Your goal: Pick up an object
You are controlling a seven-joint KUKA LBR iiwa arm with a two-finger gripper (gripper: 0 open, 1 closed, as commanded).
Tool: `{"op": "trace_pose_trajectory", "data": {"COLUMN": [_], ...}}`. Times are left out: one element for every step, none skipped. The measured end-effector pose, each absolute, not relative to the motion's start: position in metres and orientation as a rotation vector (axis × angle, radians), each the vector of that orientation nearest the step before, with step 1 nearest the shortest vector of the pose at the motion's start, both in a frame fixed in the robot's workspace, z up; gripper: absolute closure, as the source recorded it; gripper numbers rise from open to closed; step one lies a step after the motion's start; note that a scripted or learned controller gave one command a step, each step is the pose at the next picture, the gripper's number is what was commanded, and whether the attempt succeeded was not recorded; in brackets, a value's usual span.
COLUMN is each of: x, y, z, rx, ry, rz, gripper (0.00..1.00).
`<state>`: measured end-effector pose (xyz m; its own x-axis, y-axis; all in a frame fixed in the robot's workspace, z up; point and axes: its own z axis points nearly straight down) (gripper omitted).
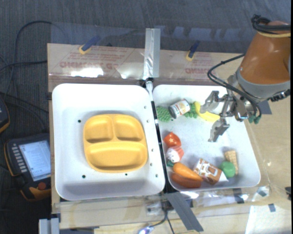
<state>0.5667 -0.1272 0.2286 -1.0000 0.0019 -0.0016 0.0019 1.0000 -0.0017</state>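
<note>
The right bin holds several toy foods. A small can lies at the back beside a green piece and a yellow banana. A red tomato and a white-and-red piece sit by the left wall. An orange carrot, a brown carton, a green piece and a cone lie along the front. My gripper is over the back right of this bin, open, one finger on each side of the banana's right end. Nothing is lifted.
The left bin holds a yellow divided tray. A raised divider separates the two bins. Handheld screens and cables lie off the bench to the left. Bare bin floor lies in the middle of the right bin.
</note>
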Motion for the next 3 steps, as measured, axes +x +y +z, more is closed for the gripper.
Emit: {"op": "trace_pose_trajectory", "data": {"x": [0.659,0.639,0.627], "y": [-0.128,-0.111,-0.117], "z": [0.102,0.09,0.091], "rx": [-0.186,-0.21,-0.933], "ry": [3.134,3.121,2.984], "rz": [-0.004,-0.01,-0.01], "gripper": [0.0,0.0,0.0]}}
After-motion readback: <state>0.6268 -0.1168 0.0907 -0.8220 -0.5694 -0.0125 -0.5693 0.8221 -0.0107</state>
